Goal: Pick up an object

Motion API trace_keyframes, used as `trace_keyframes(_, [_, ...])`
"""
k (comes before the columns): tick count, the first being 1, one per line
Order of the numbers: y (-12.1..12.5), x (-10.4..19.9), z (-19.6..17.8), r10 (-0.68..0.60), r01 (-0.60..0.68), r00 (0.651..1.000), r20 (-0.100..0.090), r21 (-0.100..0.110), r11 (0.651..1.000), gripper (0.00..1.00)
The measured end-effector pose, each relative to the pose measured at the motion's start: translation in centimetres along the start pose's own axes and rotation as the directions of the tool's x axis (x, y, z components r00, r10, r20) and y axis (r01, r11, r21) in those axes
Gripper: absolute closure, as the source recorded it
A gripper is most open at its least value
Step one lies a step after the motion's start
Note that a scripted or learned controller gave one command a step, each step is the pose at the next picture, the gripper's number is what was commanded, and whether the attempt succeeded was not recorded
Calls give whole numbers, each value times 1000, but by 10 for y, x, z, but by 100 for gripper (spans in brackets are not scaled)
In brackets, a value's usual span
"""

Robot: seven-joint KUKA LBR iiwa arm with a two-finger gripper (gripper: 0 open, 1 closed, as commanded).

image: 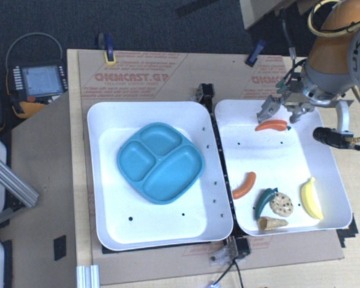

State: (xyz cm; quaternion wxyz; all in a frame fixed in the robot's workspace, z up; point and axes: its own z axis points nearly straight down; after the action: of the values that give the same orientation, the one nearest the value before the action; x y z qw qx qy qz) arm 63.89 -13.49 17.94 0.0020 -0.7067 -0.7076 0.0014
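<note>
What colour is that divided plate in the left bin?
The divided plate is light blue all over, seen clearly in the camera view.

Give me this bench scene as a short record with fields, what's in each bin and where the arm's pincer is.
left bin: blue divided plate, three compartments
right bin: orange carrot-like piece near the far wall; orange sausage; green pepper; round cookie; cone; banana
pincer: at the far side of the right bin, right above the carrot-like piece
grip: nothing seen between the fingers
arm: enters from the right of the view
</note>
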Motion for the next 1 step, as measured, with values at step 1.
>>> trace_keyframes(1, [1, -1, 62, 1, -1, 1000, 0, -1, 1000, 0])
